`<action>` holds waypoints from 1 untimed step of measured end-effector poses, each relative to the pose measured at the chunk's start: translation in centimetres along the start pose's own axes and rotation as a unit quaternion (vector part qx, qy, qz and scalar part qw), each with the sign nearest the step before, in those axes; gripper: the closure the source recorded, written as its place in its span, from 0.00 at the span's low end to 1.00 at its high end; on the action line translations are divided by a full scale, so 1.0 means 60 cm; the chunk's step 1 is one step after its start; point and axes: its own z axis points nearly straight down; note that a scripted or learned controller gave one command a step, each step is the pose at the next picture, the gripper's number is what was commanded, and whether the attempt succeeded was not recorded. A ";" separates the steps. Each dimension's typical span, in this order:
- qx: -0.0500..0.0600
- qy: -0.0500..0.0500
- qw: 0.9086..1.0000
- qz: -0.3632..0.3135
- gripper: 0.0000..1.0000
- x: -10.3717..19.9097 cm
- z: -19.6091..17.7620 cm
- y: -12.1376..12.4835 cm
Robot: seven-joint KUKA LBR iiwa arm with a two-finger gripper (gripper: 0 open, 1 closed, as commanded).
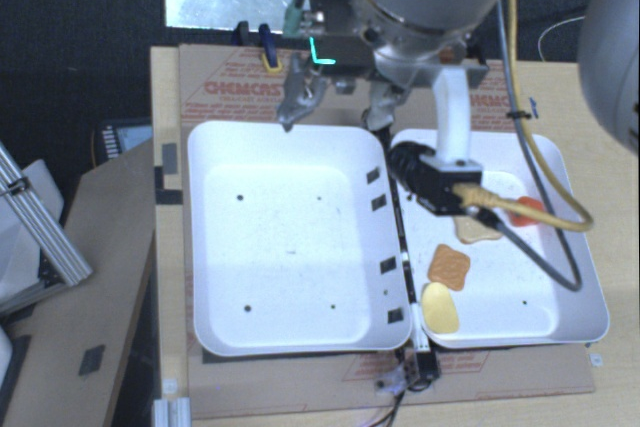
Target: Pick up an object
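Note:
My gripper [338, 108] hangs over the far rim of the left bin [290, 245], near the divider between the bins. Its two fingers [299, 101] stand apart, so it is open, with nothing between them. The right bin [560, 305] holds several small items: an orange waffle-like square [449, 267], a yellow oval piece [440, 307], a beige flat piece [477, 228] and a red piece [526, 209]. All of these lie well to the right of and nearer than the gripper.
A black fitting [430, 180] with a yellow cable [540, 215] and a white post [452, 120] hangs from the arm over the right bin's far left part. The cable loops across the beige and red pieces. Brown cardboard [235, 80] lies beyond the bins.

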 end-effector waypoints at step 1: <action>-0.001 0.001 1.000 -0.002 1.00 0.001 -0.019 0.000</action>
